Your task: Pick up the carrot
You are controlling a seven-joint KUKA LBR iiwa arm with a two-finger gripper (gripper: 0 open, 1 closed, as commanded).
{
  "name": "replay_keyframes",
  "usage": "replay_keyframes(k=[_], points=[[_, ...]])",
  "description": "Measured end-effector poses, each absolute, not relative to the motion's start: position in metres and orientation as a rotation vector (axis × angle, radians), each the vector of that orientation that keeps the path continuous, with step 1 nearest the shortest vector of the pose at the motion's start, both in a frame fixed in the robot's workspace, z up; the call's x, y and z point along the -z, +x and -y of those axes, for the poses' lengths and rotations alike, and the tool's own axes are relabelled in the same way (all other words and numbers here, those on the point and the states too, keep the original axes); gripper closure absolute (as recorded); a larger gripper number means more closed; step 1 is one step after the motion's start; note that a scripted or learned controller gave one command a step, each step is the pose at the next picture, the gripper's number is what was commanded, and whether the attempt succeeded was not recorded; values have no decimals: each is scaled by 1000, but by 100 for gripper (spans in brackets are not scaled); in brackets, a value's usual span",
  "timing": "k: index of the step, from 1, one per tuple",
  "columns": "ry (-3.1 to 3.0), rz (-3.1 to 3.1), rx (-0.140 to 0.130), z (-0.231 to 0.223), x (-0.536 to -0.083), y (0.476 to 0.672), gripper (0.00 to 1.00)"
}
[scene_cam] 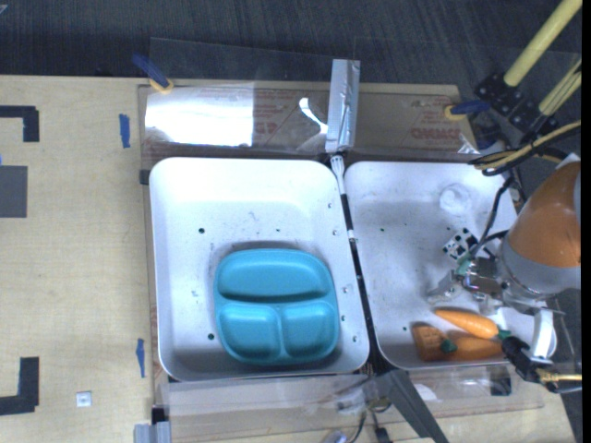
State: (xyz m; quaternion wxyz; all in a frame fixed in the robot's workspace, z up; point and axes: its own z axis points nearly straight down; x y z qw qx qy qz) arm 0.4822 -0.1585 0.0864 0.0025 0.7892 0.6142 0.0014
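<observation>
While gripper (462,280) hovers beside carrot (467,322), grasp state unclear; no legible writing.

Reached in from the right edge, grey body with the orange band (554,218) uppermost, wrist angled down and to the left. Claw (459,282) hung low at the arm's left end, metal parts blurred, too small to read further.

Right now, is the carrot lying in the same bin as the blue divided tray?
No. The carrot lies near the front edge of the right bin, while the blue divided tray sits in the left bin.
</observation>
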Motion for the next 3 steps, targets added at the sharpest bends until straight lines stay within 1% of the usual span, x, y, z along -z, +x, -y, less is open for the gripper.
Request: replay_keyframes(k=[1, 2, 3], points=[[2287, -2138, -6, 133, -87, 483, 0], [2146, -2294, 1, 124, -116, 519, 0], [2155, -2292, 5, 152, -110, 479, 0]])
